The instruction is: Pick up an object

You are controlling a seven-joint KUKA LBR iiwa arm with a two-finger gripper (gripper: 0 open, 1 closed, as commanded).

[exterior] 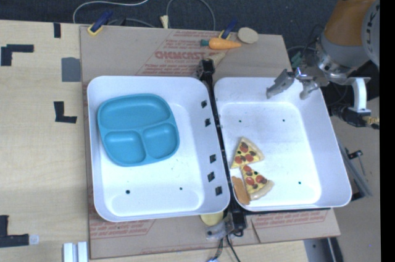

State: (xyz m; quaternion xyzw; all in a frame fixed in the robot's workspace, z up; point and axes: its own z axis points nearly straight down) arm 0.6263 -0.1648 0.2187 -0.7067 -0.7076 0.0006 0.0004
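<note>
So your gripper (291,85) is hanging over the far rim of the right bin (308,131) with its two fingers spread wide and nothing between them, which looks like a ready-to-grab pose to me. The obvious pickings are the two toy pizza slices (247,152) lying flat at the near-left of that bin, well apart from the gripper, with a small hot dog (240,189) just beside them. The blue divided plate (137,129) sits alone in the left bin (111,193), likely too broad to pinch.
</note>
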